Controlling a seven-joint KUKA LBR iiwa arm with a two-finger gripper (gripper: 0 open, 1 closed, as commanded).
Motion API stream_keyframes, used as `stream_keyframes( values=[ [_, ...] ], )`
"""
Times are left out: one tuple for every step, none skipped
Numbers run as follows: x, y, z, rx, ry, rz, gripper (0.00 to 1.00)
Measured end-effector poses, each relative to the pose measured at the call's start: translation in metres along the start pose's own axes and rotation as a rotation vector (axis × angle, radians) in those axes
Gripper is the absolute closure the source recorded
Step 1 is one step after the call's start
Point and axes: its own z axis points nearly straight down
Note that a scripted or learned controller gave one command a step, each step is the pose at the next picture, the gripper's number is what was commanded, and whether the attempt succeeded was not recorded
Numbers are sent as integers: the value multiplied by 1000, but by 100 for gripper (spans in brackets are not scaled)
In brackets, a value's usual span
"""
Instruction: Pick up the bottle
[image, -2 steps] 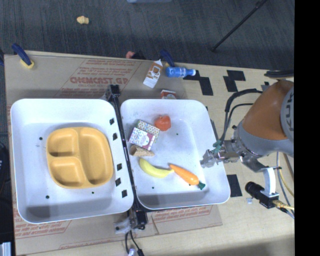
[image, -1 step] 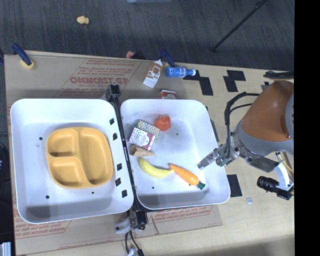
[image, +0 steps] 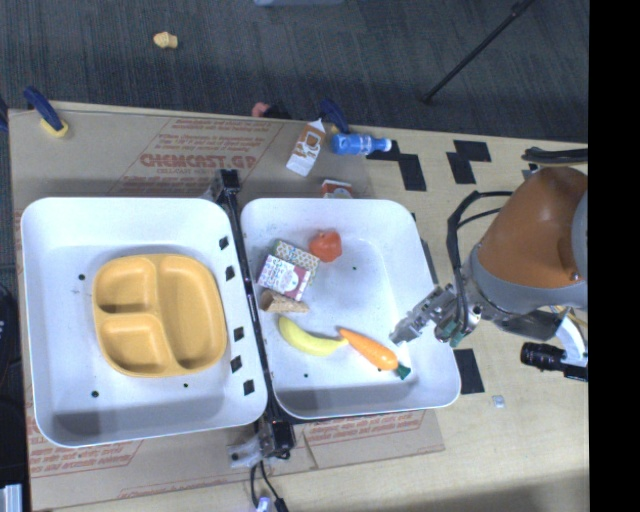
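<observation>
Down at the near edge of the table (image: 520, 440) there's a clump of black clips and cable (image: 262, 445) poking out where the two bins meet. Left bin (image: 50, 300) has just a yellow divided plate (image: 158, 313) sitting roughly in its middle, three compartments, nothing in them.

Right bin (image: 400, 395) is where most of the stuff is. Closest to the near wall: a carrot (image: 368, 350) with a green stub end, lying at a slant, its orange tip touching or almost touching a banana (image: 308, 338) to its left. Behind the banana there's a small patterned carton (image: 288, 270) lying flat, with something brownish tucked under its near edge, too blurry to say what. Just beyond that, a red tomato-looking thing (image: 325, 244).

The tool (image: 420, 322) is over the right rim of the right bin, near the carrot's green end but not touching it. Fingers look spread apart a bit, nothing between them, though the view's pretty soft there so take that loosely. The arm's grey and orange bulk (image: 530, 245) sits off the table's right side.

The bottle (image: 358, 145) isn't in either bin. It's lying on its side on the table past the far wall of the right bin, blue, well apart from the tool. A small carton (image: 306, 148) lies just left of it, and another small packet (image: 336, 187) is right at the bin's far rim.
</observation>
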Motion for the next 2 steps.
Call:
stream_keyframes(
  values=[
    [0, 0, 5, -1, -2, 340, 100],
    [-1, 0, -16, -1, -5, -142, 100]
  ],
)
